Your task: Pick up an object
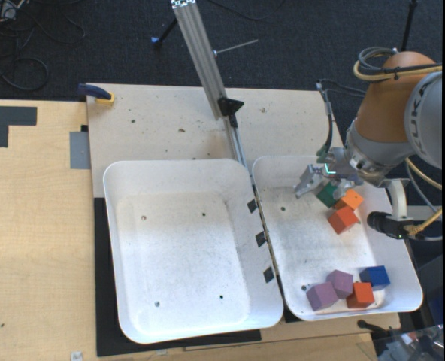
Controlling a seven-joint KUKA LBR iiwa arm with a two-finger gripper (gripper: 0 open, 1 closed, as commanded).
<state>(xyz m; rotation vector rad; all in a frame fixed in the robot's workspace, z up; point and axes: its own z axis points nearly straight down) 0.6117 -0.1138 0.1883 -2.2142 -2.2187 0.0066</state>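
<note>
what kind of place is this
Most likely a robotics lab set up for grasping trials: a KUKA arm reaches over two white bins, coloured blocks lie in the right one, and cables trail across the dark carpet.

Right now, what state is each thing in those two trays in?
Claw: low over the right tray, beside the green block.
Green block: partly hidden under the arm.
Orange blocks: lying loose mid-tray.
Purple, blue and orange blocks: clustered in the near corner.
Right tray: holds every block.

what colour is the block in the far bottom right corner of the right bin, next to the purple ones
Blue. The block sits beside an orange block and two purple blocks, seen in the camera view.
</note>
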